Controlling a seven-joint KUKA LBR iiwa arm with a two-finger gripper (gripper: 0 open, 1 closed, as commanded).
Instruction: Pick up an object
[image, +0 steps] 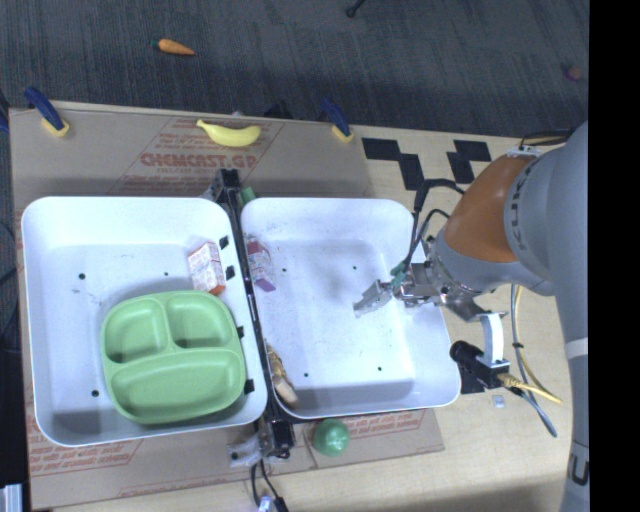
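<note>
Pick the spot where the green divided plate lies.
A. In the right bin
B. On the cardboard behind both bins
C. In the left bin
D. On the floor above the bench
C: the green divided plate rests on the floor of the left bin, near its front, while the hand hangs over the right bin.

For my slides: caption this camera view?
Gripper over the right bin; green divided tray in the left bin.
</note>
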